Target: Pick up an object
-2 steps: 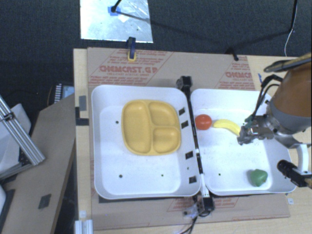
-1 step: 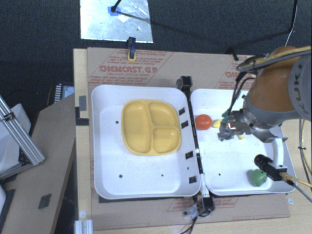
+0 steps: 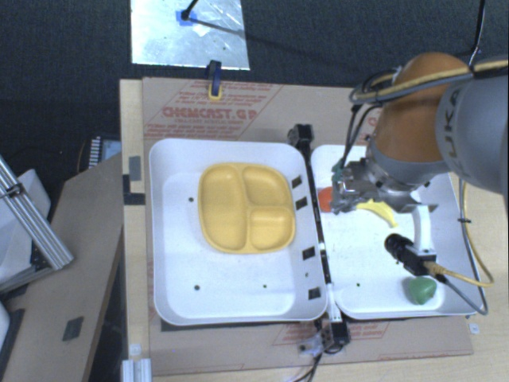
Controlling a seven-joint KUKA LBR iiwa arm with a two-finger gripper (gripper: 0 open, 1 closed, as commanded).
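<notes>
In the right bin (image 3: 374,301) lie a yellow banana-shaped piece (image 3: 378,211), an orange-red object (image 3: 324,200) by the bin's left wall, and a green lump (image 3: 420,290) near the front right corner. My gripper (image 3: 347,196) hangs low over the right bin's left part, between the orange-red object and the banana. The wrist hides part of both. Nothing shows between the fingers.
A yellow divided plate (image 3: 245,207) lies in the left bin (image 3: 183,293). A black ridge (image 3: 312,205) with clips separates the two bins. The arm's bulk covers the right bin's back part. Cardboard (image 3: 215,110) lies under the bins.
</notes>
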